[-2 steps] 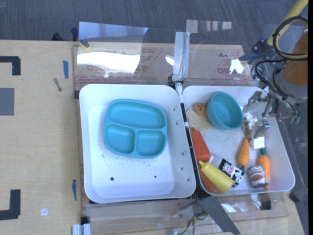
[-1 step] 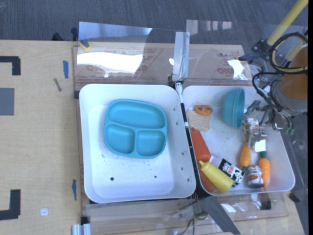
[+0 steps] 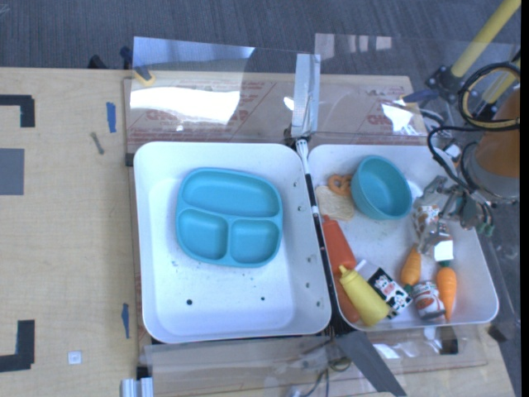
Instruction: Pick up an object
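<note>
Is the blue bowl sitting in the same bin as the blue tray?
No, the round blue bowl sits in the right white bin; the blue divided tray lies in the left.

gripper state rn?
gripper: cannot be told; it sits low in the right bin, just above a small carrot.

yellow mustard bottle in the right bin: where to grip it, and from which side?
Judging from this view, grip the yellow bottle across its wider body, coming straight down from above. It lies on its side, cap toward the upper left, so the fingers should close across its narrow width. It's crowded: the long orange piece lies along one flank and the black-and-white toy along the other, so finger clearance looks tight.
</note>
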Robot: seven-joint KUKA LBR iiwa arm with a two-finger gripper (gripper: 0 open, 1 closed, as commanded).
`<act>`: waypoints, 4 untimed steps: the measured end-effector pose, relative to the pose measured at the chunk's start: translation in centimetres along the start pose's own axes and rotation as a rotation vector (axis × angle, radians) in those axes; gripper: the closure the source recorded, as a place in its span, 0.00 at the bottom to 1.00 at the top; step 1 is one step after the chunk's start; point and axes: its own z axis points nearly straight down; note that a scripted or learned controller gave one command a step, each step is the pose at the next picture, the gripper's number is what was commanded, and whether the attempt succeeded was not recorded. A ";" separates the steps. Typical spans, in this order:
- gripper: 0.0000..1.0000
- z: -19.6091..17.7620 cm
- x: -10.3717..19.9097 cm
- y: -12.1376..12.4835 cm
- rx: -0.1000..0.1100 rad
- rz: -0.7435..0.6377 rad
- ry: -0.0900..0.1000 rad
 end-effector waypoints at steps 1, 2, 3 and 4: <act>0.00 0.0 0.3 -0.1 0.000 0.055 0.000; 0.00 0.0 0.5 0.0 -0.002 0.151 0.000; 0.00 -0.1 0.9 -0.1 -0.002 0.233 -0.003; 0.00 0.0 1.7 -0.5 -0.001 0.353 -0.002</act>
